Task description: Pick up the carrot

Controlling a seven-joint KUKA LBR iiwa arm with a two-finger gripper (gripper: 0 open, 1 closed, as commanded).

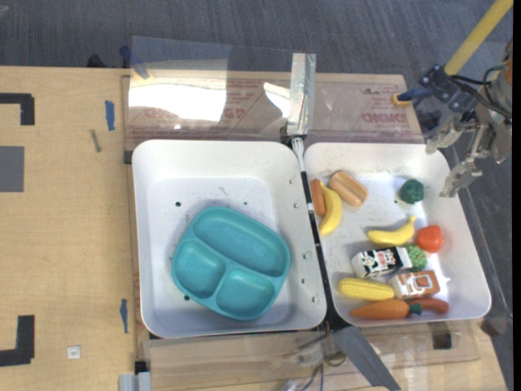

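since the carrot (389, 309) lies flat along the near wall of the right bin (472, 296), with its green top pointing right toward a dark red piece in the corner, i judge it will be awkward to reach: the wall is just beside one long flank and a corn cob (365, 288) lies just beside the other. a small orange carton (418, 283) sits close above its leafy end too. that crowding leaves little room for fingers to drop on either side.

my gripper (457, 182) hangs over the far right corner of that bin, near the green lump (411, 191) and well apart from the carrot. i can't tell from this slant how its jaws stand, and nothing sits between them.

the left bin (155, 177) carries a teal divided plate (231, 261), likely the drop spot. as i read it, the pick has not begun; the arm must cross toward the near wall first.
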